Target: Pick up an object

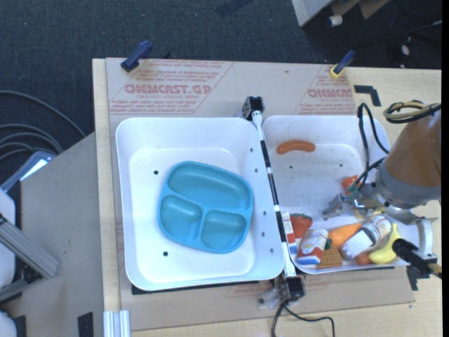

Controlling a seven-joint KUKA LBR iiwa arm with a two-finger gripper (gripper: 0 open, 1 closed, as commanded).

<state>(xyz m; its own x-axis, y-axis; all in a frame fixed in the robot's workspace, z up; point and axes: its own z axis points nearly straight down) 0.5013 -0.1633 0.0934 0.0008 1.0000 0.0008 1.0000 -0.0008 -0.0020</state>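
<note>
The right bin (316, 128) holds an orange-brown sausage (296, 147) near its far wall. Along its near wall lies a heap of toy food: a red piece (300, 225), an orange carrot (339, 234), a white bottle (360, 240), a yellow banana (385, 253) and a small printed carton (313, 243). My gripper (348, 203) hangs low over the right part of this bin, just above the carrot and bottle. A small red-orange object (349, 183) peeks out beside it at its far side. Nothing can be seen held.
The left bin (133, 153) contains a blue divided plate (205, 206). A black and white divider rail (266, 170) runs between the bins. The arm's grey wrist and orange band (417, 153) cover the right bin's right side. Cables (365, 128) loop near the arm.
</note>
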